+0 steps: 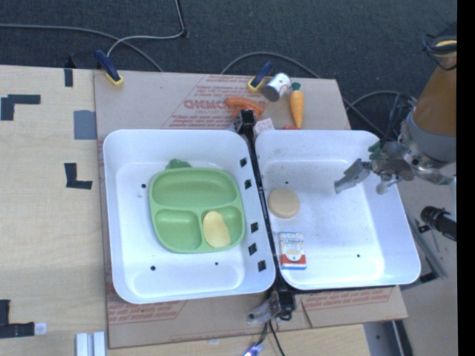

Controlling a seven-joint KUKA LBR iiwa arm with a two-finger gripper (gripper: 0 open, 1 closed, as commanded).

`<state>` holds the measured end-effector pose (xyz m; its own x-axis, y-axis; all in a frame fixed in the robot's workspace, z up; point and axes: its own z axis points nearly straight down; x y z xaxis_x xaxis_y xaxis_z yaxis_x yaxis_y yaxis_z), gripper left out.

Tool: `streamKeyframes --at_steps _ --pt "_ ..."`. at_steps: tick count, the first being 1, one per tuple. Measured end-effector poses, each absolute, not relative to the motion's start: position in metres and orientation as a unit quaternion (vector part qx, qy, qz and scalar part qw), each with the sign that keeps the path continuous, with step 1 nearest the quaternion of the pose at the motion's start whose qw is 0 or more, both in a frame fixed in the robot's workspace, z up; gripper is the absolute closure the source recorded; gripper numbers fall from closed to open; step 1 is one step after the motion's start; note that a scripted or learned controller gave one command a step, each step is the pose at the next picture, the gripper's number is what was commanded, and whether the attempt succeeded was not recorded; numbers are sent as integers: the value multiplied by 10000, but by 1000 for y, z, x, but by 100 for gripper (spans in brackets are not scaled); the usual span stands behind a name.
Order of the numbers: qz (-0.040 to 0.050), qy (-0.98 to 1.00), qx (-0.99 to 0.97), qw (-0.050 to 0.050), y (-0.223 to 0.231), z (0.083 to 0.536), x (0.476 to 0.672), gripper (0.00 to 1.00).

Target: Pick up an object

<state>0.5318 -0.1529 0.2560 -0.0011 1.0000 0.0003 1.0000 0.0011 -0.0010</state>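
1. Step in hand: I judge this to be the approach. Nothing is lifted, and the gripper (365, 175) hangs over the right side of the right bin (386, 269), well apart from anything it could take.

2. Left bin (122, 199): a green divided plate (194, 191) lies flat in the middle, and a yellow piece of food (216, 229) sits in its lower right compartment.

3. Right bin: a round tan biscuit (283, 203) lies near the left wall, and a small red and white box (292, 249) lies just below it, near the same wall. Either could serve as the object to pick.

4. Gripper: one grey finger points left toward the biscuit and a shorter one sits behind it; they look spread apart with nothing between them, though the slant makes this hard to be sure of.

5. Next move, as I judge it: travel left across the bin floor, centre over the biscuit or box, descend, then close. Both lie close to the wall, so room for the fingers is tight there.

6. Surroundings: the bins rest on cardboard (200, 106) over a pale wooden worktop (44, 236). Beyond them lie a toy carrot (297, 106), clamps and cables, with dark carpet (297, 13) behind.
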Motion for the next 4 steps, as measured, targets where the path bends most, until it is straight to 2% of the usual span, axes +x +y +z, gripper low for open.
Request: streamKeyframes --at_steps 1,2,3,4 --pt "8 -7080 -7062 16 -70 184 557 0" --pt "4 -7079 -7063 8 -41 184 580 0" --pt "4 -7078 -7064 5 -47 184 620 0" --pt "10 -7071 -7071 4 -43 184 592 0"
